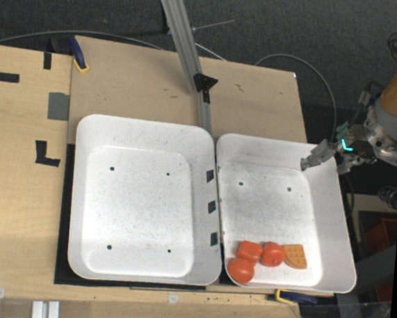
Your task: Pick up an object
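- The left bin point(139, 198) is sitting against the right bin's left wall with nothing to grasp showing on its floor, so a descent there is likely yielding nothing.
- Three red tomato-like pieces point(253, 259) are huddling at the near edge of the right bin point(265, 196), touching one another, the lowest one pressing toward the near-left corner. Fingers closing on one are likely nudging its neighbours, and a round piece could be rolling out of the pinch.
- An orange cracker-like piece point(295, 256) is lying flat just beside the tomatoes, near the bin's near edge. Being thin and flat on the floor, it is probably offering little for fingers to catch; they could be scraping the floor instead.
- All these pieces are lying close to the bin's near wall, so a finger coming down on the wall side is risking a strike on the rim.
- The gripper point(315, 159) is hovering over the right bin's far-right corner, well apart from the pieces; whether it is spread or closed I cannot tell, and nothing is showing in its grasp. A straight drop from here is meeting bare floor or the bin's right rim.
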Motion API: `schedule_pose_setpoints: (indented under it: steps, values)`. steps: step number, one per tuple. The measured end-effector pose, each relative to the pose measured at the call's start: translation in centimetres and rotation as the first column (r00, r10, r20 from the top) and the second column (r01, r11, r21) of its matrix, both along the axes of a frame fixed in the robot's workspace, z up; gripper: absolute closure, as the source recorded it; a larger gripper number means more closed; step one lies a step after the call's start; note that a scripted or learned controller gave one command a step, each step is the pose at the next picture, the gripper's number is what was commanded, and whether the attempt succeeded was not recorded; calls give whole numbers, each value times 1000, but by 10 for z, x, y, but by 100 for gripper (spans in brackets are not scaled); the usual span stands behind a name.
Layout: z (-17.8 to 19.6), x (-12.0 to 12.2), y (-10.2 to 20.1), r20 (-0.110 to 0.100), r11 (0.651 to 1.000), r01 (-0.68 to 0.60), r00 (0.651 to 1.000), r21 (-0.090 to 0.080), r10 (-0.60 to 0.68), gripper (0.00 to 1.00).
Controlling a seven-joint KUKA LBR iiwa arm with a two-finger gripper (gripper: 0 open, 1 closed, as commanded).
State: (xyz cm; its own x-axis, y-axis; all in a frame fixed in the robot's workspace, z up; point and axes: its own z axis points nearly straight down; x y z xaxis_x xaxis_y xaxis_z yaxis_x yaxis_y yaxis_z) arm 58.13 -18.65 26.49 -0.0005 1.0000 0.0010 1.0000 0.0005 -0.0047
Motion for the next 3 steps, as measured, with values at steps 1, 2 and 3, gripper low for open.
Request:
schedule_pose_setpoints:
  steps: [1,2,3]
  values:
    - [2,1,0,4,1000,-1,1000,-1,1,0]
    - [-61,-3,-4,-3,1000,0,1000,0,0,0]
    - [-107,-1,4,-1,1000,-1,1000,-1,1,0]
